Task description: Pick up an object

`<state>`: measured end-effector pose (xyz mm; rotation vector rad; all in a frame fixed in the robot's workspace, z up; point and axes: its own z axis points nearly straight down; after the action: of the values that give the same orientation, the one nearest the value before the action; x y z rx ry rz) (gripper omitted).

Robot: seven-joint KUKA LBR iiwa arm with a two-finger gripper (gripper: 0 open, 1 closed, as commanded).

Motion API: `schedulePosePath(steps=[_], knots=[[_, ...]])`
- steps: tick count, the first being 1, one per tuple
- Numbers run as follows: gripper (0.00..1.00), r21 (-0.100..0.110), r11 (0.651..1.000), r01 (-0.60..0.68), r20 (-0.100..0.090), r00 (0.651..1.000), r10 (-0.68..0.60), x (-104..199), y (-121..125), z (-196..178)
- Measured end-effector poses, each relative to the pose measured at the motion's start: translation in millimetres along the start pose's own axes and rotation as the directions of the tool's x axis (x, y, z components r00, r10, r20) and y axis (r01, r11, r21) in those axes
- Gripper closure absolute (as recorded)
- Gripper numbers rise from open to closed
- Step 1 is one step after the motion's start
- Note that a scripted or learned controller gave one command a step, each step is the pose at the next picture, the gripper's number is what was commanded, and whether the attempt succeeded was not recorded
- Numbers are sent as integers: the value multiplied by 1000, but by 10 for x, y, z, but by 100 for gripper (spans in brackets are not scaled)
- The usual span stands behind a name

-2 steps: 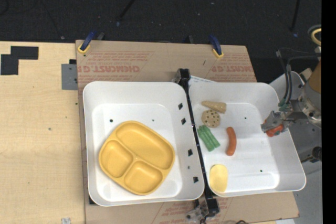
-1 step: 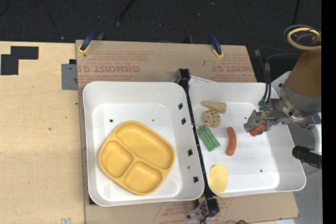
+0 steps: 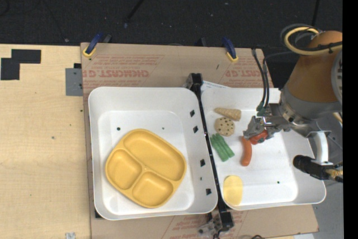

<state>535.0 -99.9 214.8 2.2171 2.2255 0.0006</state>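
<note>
- Your pincer [image 3: 256, 132] hangs low in the right bin [image 3: 305, 190], just above the top end of the orange carrot [image 3: 246, 153].
- You cannot tell whether it has closed on anything.
- The carrot lies on the bin floor, so nothing is lifted yet.
- The green bean [image 3: 222, 148], cookie [image 3: 226, 126] and yellow chip [image 3: 233, 188] remain untouched; the left bin [image 3: 106, 103] holds a yellow divided plate [image 3: 145, 174].

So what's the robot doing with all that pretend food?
The arm reaches into the right bin, its claw low beside the carrot's top end. Whether it grips the carrot is unclear. A cookie, a green piece and a yellow piece lie nearby. The yellow tray sits in the left bin.
</note>
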Motion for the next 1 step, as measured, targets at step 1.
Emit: schedulePosePath(steps=[1], knots=[[100,0,1000,0,-1,1000,0,511,26,-122]])
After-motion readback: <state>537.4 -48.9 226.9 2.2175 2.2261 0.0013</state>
